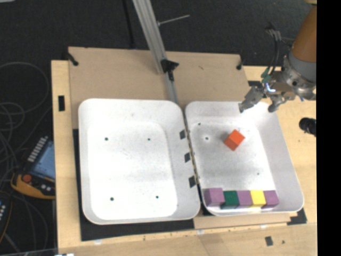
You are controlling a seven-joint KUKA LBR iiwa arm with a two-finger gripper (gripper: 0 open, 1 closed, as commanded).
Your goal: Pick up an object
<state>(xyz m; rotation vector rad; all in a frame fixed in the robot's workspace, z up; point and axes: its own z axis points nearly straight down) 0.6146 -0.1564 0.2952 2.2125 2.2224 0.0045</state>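
Note:
An orange cube [234, 140] lies in the upper middle of the right bin [277, 148]. Along that bin's near edge runs a row of small blocks [241, 198]: purple, green, purple, yellow, purple. My gripper [259, 103] hangs over the bin's far right corner, up and to the right of the orange cube and well apart from it. Its two fingers are spread, with nothing between them.
The left bin [133, 159] sits beside the right one, joined by dark clips along the shared edge. A slanted metal pole [154, 36] rises behind the bins. Cables and a handheld controller [34, 169] lie off the bench at left.

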